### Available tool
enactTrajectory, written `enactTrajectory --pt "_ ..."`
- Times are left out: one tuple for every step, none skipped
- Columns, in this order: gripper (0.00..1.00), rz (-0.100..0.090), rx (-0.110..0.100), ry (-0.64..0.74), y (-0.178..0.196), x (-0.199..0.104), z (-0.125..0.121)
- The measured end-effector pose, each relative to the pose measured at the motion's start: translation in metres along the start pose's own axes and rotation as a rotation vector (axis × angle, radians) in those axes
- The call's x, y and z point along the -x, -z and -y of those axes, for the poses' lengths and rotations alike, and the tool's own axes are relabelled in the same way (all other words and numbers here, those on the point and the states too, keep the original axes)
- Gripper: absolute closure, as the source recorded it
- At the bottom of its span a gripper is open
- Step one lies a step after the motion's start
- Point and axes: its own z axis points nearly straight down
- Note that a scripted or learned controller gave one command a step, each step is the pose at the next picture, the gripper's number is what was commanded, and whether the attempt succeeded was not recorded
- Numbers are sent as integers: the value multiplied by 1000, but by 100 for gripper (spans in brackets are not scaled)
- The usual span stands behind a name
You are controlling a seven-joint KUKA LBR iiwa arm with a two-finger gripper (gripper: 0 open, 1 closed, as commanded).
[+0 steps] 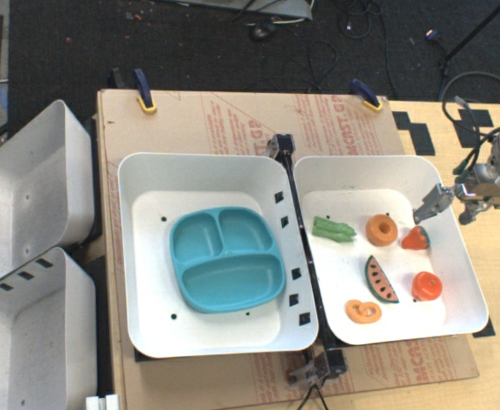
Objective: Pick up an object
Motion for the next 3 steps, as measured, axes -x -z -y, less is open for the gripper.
enactTrajectory --pt "0 3 11 4 6 -1 -2" --pt "0 1 6 2 -52 0 -12" --pt "0 1 6 1 -95 -2 -10"
